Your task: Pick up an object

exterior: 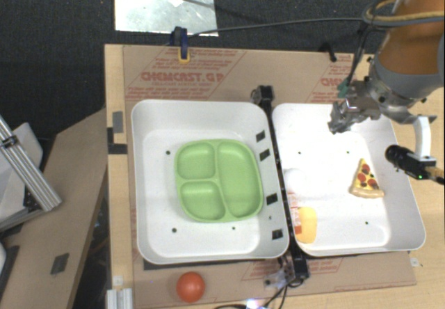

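Gripper (342, 118) hangs over the far part of the right bin (396, 238), nothing seen between its fingers; open or clenched cannot be told. Toy pizza slice (366, 180) lies on that bin's floor, nearer the camera than the gripper. Orange-yellow block (306, 223) sits at the bin's near left corner. Green divided plate (218, 179) in the left bin (153, 161).

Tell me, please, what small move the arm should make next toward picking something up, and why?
Probably shift the claw toward the camera and slightly right, to stand over the pizza slice toy. The claw hangs above bare floor at the far side of the right bin, and the slice is the nearest object, lying apart from the yellow-orange item at the near-left corner.
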